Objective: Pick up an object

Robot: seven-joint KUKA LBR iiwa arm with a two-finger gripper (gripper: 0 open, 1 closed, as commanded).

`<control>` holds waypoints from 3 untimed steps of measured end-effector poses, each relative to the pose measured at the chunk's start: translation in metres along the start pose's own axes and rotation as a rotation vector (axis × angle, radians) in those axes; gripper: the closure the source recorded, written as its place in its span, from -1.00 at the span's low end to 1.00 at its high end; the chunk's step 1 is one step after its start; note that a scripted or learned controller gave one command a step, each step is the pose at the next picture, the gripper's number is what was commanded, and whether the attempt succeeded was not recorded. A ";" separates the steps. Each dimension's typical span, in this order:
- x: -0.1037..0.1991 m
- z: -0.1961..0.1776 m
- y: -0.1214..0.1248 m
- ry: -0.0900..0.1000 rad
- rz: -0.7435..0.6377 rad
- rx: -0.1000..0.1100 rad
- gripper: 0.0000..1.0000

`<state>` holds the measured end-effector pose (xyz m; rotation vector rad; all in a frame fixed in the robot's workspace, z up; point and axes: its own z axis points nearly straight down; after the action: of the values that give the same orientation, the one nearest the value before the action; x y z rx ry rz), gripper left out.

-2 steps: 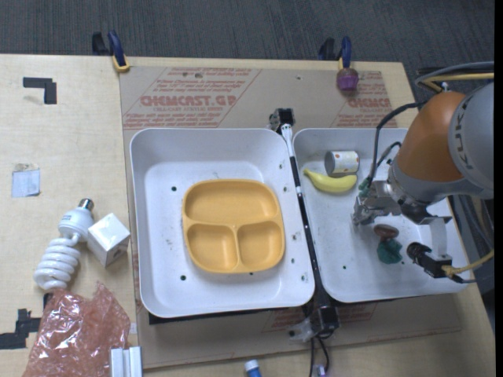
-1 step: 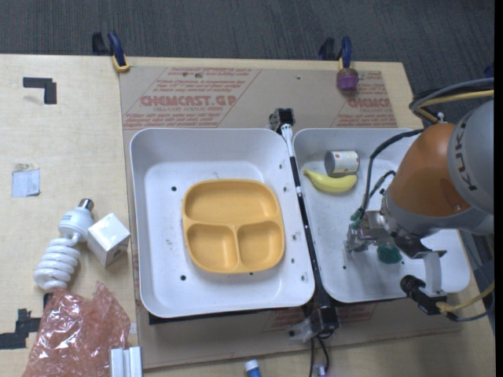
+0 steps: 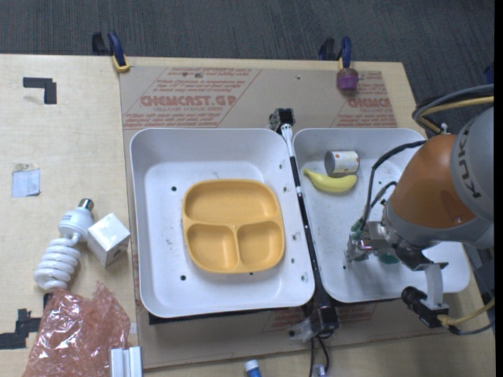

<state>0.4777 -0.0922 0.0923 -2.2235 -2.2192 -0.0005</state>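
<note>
A yellow banana (image 3: 332, 182) lies at the back of the right bin (image 3: 338, 285), touching a small white cylinder with a red mark (image 3: 343, 162) just behind it. A yellow divided plate (image 3: 233, 225) lies flat in the middle of the left bin (image 3: 153, 210). My gripper (image 3: 361, 247) is low over the right bin's floor, in front of the banana and apart from it. The grey and orange arm (image 3: 432, 195) covers the bin's right half. Something small and green (image 3: 389, 258) shows beside the gripper; I cannot make out what it is.
Outside the bins on the left lie a spiral light bulb (image 3: 61, 251), a white cube (image 3: 108, 238) and a red mesh bag (image 3: 75, 332). A purple object (image 3: 347, 78) sits on the board behind the right bin. Blue clamps (image 3: 116, 50) hold the board's back edge.
</note>
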 end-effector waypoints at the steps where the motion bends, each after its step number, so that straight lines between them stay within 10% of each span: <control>1: -0.004 -0.001 0.084 -0.001 -0.002 -0.001 -1.00; 3: -0.002 0.000 0.000 0.000 0.000 0.000 -1.00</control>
<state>0.4776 -0.0941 0.0923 -2.2237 -2.2190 -0.0001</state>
